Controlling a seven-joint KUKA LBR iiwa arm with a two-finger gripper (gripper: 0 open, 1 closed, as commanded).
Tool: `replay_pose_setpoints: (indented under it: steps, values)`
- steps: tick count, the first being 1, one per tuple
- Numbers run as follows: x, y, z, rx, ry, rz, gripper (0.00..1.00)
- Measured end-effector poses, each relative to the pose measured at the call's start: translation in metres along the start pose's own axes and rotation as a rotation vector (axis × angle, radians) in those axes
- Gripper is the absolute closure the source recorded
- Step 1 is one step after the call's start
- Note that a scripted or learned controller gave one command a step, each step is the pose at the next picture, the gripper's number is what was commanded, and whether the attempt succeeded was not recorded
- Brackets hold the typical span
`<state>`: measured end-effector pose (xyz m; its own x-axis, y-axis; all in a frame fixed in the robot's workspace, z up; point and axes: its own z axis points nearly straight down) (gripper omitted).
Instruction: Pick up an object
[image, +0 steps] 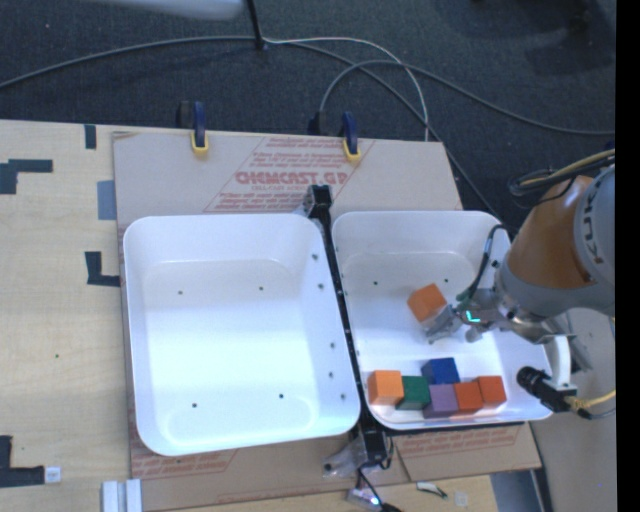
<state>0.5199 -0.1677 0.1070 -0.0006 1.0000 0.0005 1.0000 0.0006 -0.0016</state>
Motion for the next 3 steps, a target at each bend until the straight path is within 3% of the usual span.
replay_pose_setpoints:
  steps: [1, 2, 3]
  values:
    - [0.056, 0.065, 0.018, -0.003, 0.0, -0.005, 0.0]
    - [0.08, 0.079, 0.018, -0.003, -0.001, -0.001, 0.0]
    - [0.079, 0.07, 0.018, -0.002, -0.001, 0.0, 0.0]
